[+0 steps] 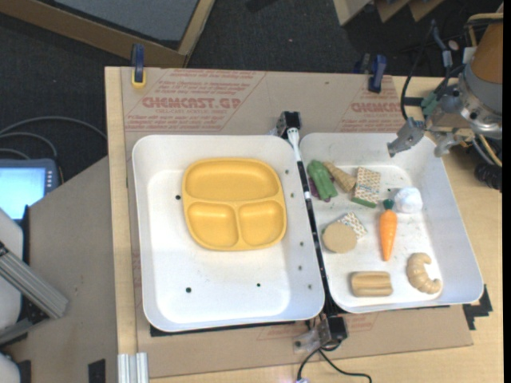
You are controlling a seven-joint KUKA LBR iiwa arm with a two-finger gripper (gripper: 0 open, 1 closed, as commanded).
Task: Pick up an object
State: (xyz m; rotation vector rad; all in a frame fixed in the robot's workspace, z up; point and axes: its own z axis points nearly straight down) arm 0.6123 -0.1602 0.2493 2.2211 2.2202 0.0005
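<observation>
The right bin point(449, 214) holds several toy foods: a green pickle point(322, 179), a patterned small box point(367, 186), an orange carrot point(387, 232), a white ball point(409, 200), a round tan cookie point(339, 238), a croissant point(422, 274) and a bread roll point(371, 283). My gripper point(419, 144) hangs above the bin's far right corner, up and to the right of the box and the ball. Its two fingers are spread open with nothing between them.
A yellow three-compartment plate point(235, 203) lies in the left bin point(223, 290). Two blue clamps point(375, 72) hold the cardboard sheet at the far edge. A black bracket point(289, 123) sits where the bins meet.
</observation>
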